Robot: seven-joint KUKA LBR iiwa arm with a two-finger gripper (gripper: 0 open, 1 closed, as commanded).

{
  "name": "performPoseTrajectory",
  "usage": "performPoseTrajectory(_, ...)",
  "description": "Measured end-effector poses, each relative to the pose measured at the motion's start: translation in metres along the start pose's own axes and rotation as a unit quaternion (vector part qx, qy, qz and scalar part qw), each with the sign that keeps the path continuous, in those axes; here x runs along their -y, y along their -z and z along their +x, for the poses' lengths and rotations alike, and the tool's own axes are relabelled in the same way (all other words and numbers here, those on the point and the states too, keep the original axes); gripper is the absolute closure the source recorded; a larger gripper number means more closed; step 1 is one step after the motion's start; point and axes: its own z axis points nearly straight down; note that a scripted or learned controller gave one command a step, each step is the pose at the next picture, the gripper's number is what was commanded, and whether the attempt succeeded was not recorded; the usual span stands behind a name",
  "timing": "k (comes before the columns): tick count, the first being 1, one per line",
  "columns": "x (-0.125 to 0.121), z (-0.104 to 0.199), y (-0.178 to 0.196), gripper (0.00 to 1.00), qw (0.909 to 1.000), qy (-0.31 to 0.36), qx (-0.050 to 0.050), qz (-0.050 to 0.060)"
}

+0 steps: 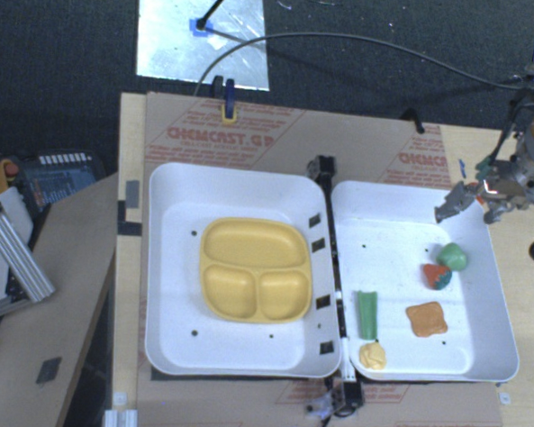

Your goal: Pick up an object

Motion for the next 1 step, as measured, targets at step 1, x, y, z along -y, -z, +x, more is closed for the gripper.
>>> performPoseTrajectory(1,-0.0021,0.0007,0.0073,0.0,1.0,0.001,0.001,-0.006)
